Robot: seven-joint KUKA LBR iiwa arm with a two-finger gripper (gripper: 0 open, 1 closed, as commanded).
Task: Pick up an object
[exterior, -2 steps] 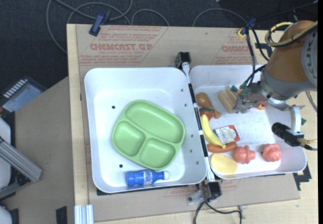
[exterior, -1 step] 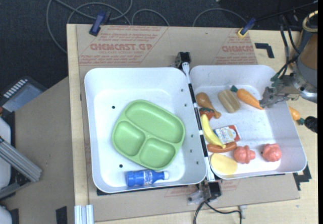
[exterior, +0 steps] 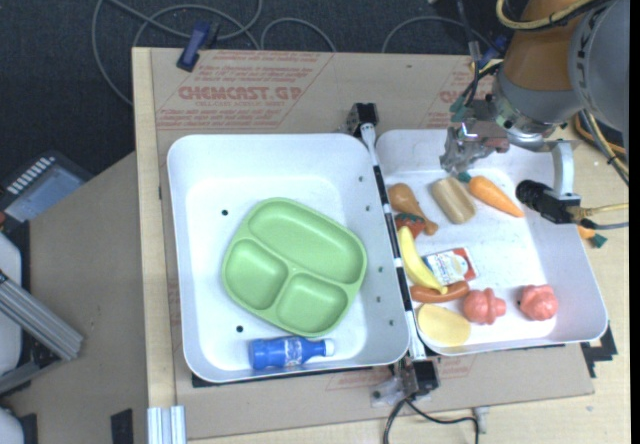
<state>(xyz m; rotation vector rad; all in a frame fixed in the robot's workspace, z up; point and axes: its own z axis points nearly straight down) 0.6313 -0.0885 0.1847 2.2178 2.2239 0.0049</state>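
Note:
My gripper hangs over the far part of the right bin, just above and behind a tan bread roll. An orange carrot lies right of the roll and a brown chicken drumstick left of it. Nearer the front lie a yellow banana, a small ketchup packet, a red sausage, a pale yellow slice and two pink-red fruits. I see nothing held in the gripper.
The left bin holds a green divided plate and a blue bottle lying on its side near the front wall. The two bins meet along a ridge. The arm's orange band is at the upper right.

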